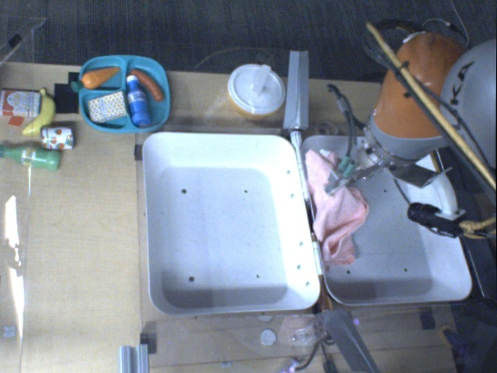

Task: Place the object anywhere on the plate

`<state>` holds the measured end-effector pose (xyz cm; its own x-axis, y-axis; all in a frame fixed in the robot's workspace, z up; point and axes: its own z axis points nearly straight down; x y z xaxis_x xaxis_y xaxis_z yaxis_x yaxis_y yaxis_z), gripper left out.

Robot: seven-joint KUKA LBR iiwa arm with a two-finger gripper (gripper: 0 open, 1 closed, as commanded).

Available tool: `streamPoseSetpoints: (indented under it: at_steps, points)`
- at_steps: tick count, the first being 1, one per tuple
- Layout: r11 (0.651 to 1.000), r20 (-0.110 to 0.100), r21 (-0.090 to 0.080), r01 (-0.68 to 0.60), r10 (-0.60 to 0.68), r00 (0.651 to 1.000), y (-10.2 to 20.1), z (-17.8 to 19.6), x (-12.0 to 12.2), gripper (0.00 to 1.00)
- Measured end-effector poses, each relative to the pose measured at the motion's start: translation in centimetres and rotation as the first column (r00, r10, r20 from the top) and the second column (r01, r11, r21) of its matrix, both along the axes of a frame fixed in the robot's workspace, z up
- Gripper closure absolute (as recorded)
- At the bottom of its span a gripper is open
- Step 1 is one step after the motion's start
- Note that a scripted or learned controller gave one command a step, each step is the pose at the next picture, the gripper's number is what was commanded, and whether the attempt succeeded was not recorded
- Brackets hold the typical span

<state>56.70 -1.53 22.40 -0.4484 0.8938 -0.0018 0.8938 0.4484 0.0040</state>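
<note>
In the camera view, a crumpled pink cloth (335, 210) lay in the right-hand shallow white bin (404, 274), bunched against that bin's left wall, just beside the rim it shares with the left-hand shallow white bin (225, 224). The grey arm with its orange band (423, 72) reached in from the right, and its two-finger gripper (339, 179) sat low over the upper part of the cloth, the dark tips touching or very near the fabric. Whether the jaws stood wide or narrow could not be told, nor whether any cloth lay between them; most of the cloth spread below and to the left of the tips. On the wooden bench behind the bins stood a round white lidded cup (256, 90) and a blue divided plastic tray (124, 93) holding toy food. Further left lay a yellow toy banana (40, 113), a small printed can (57, 137) and a green bottle (31, 157) on its side.
</note>
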Motion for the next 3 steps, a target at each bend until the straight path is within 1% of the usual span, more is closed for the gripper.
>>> streamPoseSetpoints:
  at_steps: [1,2,3]
  points:
    - [0.92,0.0,-0.001,-0.393,0.393,0.92,6.0,0.5,0.3,1.0]
    - [0.695,0.001,-0.003,-0.719,0.719,0.695,10.2,0.6,0.4,1.0]
    - [0.451,0.002,-0.005,-0.893,0.893,0.451,15.3,0.4,0.8,1.0]
